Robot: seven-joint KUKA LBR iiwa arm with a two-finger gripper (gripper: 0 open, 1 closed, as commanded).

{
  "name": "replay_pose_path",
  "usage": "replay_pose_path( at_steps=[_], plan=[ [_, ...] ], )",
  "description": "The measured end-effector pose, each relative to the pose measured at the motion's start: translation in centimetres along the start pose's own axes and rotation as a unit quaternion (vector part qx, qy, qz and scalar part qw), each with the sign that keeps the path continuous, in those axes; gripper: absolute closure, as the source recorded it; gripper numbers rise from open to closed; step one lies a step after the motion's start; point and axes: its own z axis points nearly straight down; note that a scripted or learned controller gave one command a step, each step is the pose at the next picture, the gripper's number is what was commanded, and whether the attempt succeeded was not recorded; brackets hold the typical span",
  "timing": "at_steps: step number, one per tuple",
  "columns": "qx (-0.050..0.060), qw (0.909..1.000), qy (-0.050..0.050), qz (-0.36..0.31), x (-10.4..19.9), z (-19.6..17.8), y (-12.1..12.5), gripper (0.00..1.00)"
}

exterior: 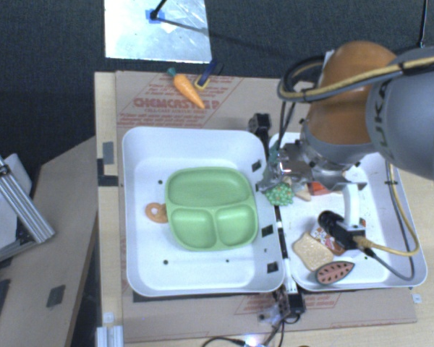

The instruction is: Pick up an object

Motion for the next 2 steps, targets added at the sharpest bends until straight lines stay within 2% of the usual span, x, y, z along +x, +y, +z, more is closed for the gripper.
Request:
replay_pose_path(
  at_steps=[1,2],
  plan=[
    [0.000,1.0000,0.000,0.001,5.2,1.0,-0.9,1.00],
    [0.000,1.0000,-0.001,0.005,3.9,1.5,-1.3,1.00]
  ],
)
